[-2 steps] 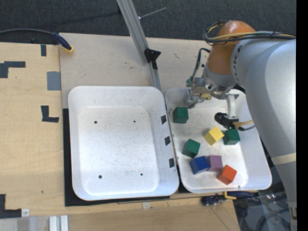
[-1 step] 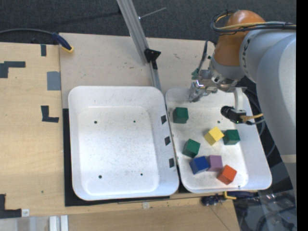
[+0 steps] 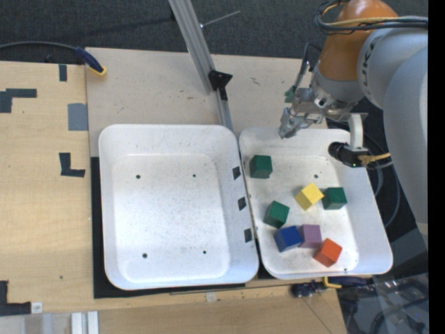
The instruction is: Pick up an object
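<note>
The right bin (image 3: 361, 252) holds several small blocks. A green cube (image 3: 261, 166) lies alone near its upper left. Lower down sit a yellow cube (image 3: 309, 195), a green cube (image 3: 334, 197), another green one (image 3: 277, 213), a blue cube (image 3: 287, 238), a purple cube (image 3: 310, 235) and an orange cube (image 3: 327, 252). My gripper (image 3: 290, 126) hangs over the bin's far edge, up and to the right of the lone green cube. Nothing shows between its fingertips, which look close together.
The left bin (image 3: 111, 186) lies beside the right one. A grey metal strut (image 3: 198, 40) slants down to the gap between the bins. A blue and yellow cable end (image 3: 92, 61) rests on the bench at the upper left.
</note>
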`<state>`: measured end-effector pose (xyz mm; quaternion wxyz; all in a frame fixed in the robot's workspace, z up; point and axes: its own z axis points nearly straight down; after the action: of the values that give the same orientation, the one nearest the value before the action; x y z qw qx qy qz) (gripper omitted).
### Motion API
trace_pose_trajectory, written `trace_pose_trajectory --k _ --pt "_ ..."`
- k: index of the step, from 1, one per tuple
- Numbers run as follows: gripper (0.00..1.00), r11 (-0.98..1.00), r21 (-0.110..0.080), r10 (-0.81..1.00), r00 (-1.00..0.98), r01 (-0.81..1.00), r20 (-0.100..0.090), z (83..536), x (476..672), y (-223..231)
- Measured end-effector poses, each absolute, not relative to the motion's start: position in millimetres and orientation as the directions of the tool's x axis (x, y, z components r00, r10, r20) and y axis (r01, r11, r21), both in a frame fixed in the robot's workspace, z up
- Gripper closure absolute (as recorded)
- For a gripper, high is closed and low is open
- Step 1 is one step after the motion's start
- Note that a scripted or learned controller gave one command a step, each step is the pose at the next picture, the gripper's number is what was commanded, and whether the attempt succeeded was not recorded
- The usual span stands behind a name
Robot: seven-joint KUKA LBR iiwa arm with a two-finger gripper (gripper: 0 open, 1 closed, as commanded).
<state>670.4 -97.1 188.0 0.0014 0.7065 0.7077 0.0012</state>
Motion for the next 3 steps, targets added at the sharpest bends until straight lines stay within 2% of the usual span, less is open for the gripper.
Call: trace_pose_trajectory --k 1,2,3 --pt "1.00 0.002 0.005 1.000 -0.002 1.000 -0.001 241.7 671.6 -96.7" --pt "1.00 0.005 -0.004 1.000 -0.005 1.000 0.001 230.1 641.2 -48.8" --pt "1.00 0.006 -0.004 1.000 -0.006 1.000 0.002 223.6 614.4 6.8"
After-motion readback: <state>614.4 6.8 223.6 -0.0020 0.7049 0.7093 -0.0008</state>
